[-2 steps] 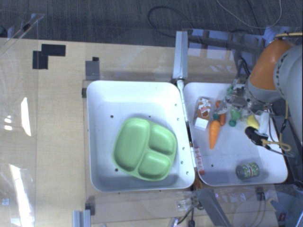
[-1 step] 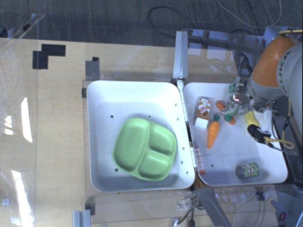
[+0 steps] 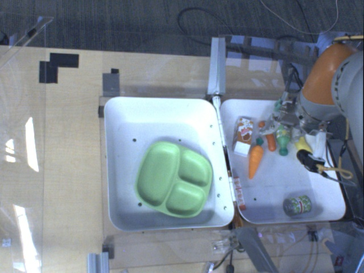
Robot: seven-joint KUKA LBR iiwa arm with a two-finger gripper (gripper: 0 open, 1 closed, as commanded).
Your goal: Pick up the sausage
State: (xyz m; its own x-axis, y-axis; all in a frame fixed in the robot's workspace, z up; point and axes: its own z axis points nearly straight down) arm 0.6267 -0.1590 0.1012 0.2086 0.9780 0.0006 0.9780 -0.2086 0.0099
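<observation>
Nearest sits a can (image 3: 297, 205) by the right bin's (image 3: 272, 191) front edge. Toward the back lies the sausage (image 3: 271, 143), beside a carrot (image 3: 256, 159). It looks light, smooth and probably slippery, so I'd pinch its middle. Whether my claw (image 3: 284, 117) is spread, I cannot tell.

gripper (image 3: 282, 120) over right bin (image 3: 273, 203) | sausage (image 3: 271, 142) beside carrot (image 3: 255, 160)

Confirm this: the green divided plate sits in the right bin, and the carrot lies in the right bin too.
Not quite. The camera view shows the green divided plate in the left bin, not the right one. The carrot does lie in the right bin.
</observation>
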